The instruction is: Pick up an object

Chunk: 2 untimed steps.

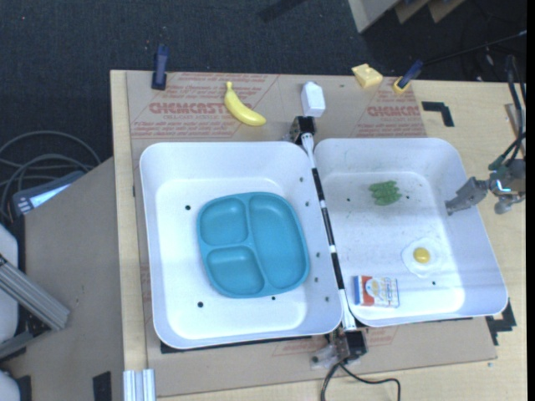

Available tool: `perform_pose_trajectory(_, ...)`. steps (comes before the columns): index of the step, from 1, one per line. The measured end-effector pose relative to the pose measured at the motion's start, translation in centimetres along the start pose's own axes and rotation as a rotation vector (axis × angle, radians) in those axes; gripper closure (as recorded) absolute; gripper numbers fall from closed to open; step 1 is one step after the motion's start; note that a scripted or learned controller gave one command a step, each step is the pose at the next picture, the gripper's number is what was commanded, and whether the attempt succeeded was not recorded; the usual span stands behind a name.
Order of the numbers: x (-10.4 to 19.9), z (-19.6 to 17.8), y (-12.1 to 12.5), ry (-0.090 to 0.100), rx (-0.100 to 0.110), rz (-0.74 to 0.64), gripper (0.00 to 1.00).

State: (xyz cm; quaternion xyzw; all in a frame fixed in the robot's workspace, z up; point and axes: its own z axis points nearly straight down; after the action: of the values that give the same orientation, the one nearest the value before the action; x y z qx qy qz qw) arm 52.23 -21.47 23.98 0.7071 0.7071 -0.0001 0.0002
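So from the overhead camera, the pick hasn't really started. The claw (465, 195) sits at the right bin's (468, 303) right rim, nothing in it, and honestly can't tell how wide it's set. Candidates lying in that bin: a green broccoli-looking piece (384, 192) near the back, a fried egg toy (420, 256) closer to the claw, a small printed card or packet (375, 291) at the front. Everything's left to do: reach, grab, lift. The arm is mostly cut off at the frame edge, and the claw tips are too blurry to read.
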Motion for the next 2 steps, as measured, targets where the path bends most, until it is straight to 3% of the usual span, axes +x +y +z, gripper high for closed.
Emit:
perform_pose_trajectory(1, 3.7, 13.1, 5.5, 0.002, 0.003, -0.001, 0.00)
perform_pose_trajectory(2, 9.9, 15.5, 11.5, 0.001, -0.001, -0.001, 0.00)
